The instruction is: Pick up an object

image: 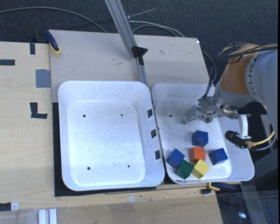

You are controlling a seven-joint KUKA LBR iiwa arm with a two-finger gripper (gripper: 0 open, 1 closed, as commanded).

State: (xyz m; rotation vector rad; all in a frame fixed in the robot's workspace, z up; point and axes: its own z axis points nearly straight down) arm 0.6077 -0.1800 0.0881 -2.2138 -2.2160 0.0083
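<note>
Several small cubes lie in the right bin [175, 93], clustered at its near end: a blue cube [200, 137], an orange cube [197, 153], a second blue cube [218, 156], a third blue cube [175, 157], a green cube [184, 170] and a yellow cube [200, 168]. My gripper [196, 119] hangs over the bin's middle, just beyond the first blue cube. It is open, its fingers spread apart with nothing between them.
The left bin [102, 134] sits beside the right one. A slanted metal rail [123, 29] rises behind the bins. Cables [256, 143] trail off the arm at the right, and a blue and yellow clamp [53, 42] lies at the back left.
</note>
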